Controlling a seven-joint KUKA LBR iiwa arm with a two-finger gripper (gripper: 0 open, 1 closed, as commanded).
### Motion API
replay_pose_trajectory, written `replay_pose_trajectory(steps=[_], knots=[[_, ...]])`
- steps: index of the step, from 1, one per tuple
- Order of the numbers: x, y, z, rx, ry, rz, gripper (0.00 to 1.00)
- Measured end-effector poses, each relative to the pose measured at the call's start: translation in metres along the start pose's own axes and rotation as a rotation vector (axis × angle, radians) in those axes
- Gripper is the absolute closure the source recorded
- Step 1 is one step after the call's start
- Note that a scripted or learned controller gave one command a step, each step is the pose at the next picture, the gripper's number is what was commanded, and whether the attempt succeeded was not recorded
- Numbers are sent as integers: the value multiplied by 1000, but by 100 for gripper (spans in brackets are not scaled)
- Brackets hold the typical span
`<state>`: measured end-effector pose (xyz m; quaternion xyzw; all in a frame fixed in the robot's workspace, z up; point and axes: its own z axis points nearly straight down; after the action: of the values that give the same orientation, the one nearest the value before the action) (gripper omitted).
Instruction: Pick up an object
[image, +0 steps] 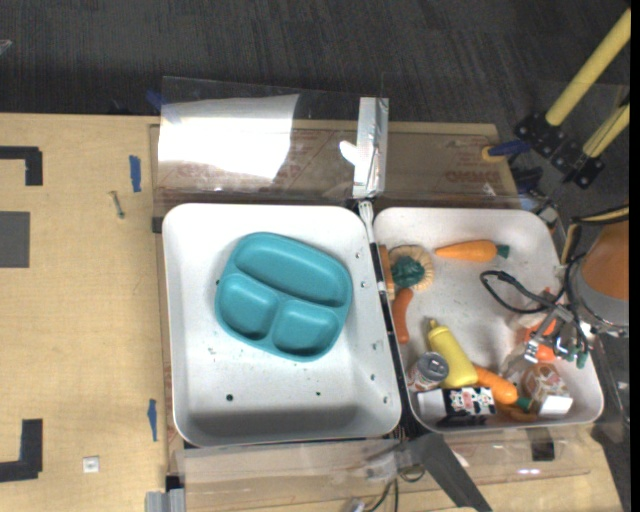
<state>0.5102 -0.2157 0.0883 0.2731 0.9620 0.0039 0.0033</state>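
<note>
Where the arm (607, 268) reaches in over the right edge of the right bin (455, 215), we see its jaws low above that bin's right side amid clear plastic and orange bits (545, 352), but we cannot tell whether they are apart or together, nor whether anything sits between them. Just beside them, toward the bin's near right corner, lie a yellow bottle (450, 354), a small carrot (497, 385) and a printed box (468, 402), while a second carrot (466, 252) lies along the far edge. In the left bin (190, 330) a teal divided tray (283, 293) rests near the middle, well apart from the jaws.
</note>
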Motion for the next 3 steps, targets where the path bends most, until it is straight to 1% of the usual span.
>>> replay_pose_trajectory(steps=[1, 3], knots=[[14, -9, 0, -2, -4, 23, 0], [19, -15, -1, 1, -6, -49, 0]])
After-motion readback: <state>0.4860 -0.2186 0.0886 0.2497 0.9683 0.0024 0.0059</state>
